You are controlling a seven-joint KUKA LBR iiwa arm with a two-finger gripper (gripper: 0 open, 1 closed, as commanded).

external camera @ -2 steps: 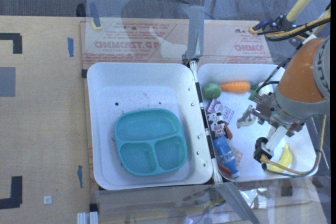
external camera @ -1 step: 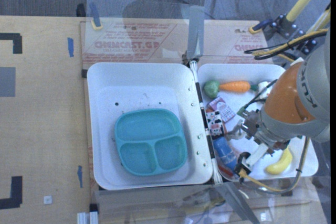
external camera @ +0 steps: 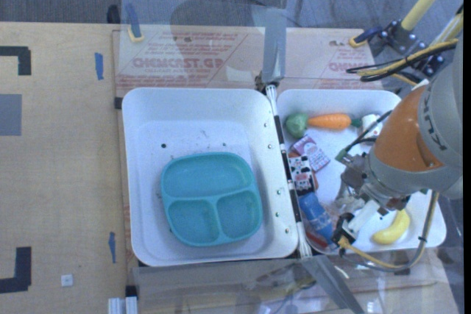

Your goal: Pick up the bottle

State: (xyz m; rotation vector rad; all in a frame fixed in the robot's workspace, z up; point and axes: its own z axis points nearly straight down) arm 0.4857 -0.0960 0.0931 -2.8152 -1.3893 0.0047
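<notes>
The bottle [external camera: 312,211] is blue with a reddish end and lies on its side in the right bin [external camera: 335,98], along the left wall near the front corner. My gripper [external camera: 341,211] hangs low over the front of that bin, just right of the bottle and close to it. The grey and orange wrist [external camera: 401,147] above hides much of the gripper. I see nothing clearly held.
In the right bin lie an orange carrot [external camera: 329,121], a green round item [external camera: 296,123], a pink packet [external camera: 312,155], a black-and-white patterned item [external camera: 299,171] and a yellow banana [external camera: 391,229]. The left bin [external camera: 147,121] holds a teal divided plate [external camera: 212,198].
</notes>
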